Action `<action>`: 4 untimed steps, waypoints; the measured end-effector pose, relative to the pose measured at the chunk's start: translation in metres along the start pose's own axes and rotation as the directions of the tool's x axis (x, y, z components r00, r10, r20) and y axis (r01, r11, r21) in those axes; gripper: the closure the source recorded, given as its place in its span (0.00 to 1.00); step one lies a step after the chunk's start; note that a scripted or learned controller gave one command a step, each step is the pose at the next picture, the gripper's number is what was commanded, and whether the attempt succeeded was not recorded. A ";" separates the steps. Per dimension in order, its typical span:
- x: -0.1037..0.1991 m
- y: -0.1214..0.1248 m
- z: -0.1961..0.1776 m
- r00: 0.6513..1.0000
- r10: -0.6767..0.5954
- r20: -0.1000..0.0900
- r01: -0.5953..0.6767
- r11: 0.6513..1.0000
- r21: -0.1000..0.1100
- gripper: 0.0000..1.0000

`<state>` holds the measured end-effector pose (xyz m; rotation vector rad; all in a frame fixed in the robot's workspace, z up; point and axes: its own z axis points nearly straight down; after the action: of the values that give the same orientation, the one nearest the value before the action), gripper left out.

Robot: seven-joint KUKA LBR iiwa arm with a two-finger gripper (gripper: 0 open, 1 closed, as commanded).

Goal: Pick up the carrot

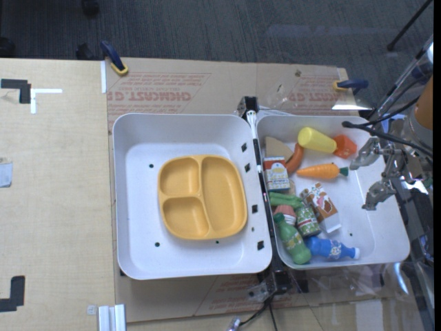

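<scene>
So the gripper [373,175] sits over the right side of the right bin [386,243], two bare metal fingers [363,154] spread well apart with nothing between them. Shiny, thin, kind of skeletal looking, and the wrist behind them runs off the frame edge so you can't see much of the arm.

Nearest the camera, down and left of the fingers, there's a blue bottle [333,250] lying flat, glossy plastic with a white cap end. Beside it a green bottle [292,242], also on its side, partly tucked under other stuff. A small printed carton [321,205] lies a bit closer to the fingers, label too small to read.

The carrot [321,172] is just left of the upper finger, close but not touching, lying across the bin: smooth orange cone, green stub end pointing toward the gripper. Beyond it there's a rounded yellow cylinder-ish piece [315,140] with something orange-red [344,145] half hidden behind it, can't tell what that is. A reddish sausage shape [295,158] leans beside a tan wedge.

Way off left, the other bin [131,185] holds a matte yellow three-section plate [202,197]. Both bins are smooth white plastic with rounded corners.
</scene>
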<state>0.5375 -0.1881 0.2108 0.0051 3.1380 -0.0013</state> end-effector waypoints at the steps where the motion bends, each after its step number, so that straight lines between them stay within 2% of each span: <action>1: -0.057 -0.028 0.054 0.989 0.145 0.002 -0.145 0.989 0.000 0.00; 2: -0.096 -0.030 0.103 0.989 0.148 0.004 -0.148 0.989 0.001 0.00; 3: -0.091 0.004 0.118 0.979 0.205 -0.007 -0.205 0.979 0.002 0.00; 4: -0.095 0.005 0.107 0.979 0.201 0.005 -0.201 0.979 0.003 1.00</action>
<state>0.6326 -0.1839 0.1041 0.3223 3.1169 -0.0060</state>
